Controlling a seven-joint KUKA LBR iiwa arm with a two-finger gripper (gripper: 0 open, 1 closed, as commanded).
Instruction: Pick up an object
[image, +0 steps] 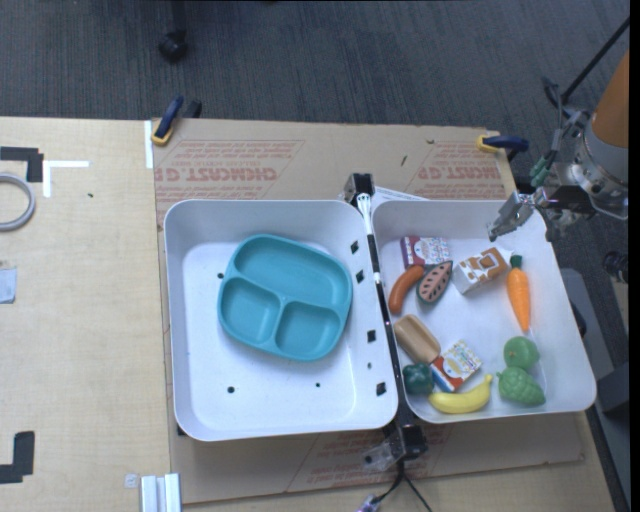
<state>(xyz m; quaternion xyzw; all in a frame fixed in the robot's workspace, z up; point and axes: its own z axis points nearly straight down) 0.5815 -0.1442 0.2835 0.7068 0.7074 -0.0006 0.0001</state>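
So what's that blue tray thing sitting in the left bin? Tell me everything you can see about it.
The teal plastic divided plate lies flat on the floor of the left white bin, roughly in the middle and turned at a slight angle. It is a rounded rectangle with a raised rim and three compartments: one long one along the far side, two smaller ones nearer the camera. All three compartments look bare. Its surface seems smooth and matte. It touches the bin floor alone, and the toy food lies in the other bin.

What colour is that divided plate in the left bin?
Teal blue all over; the plate shows clearly in the camera view.
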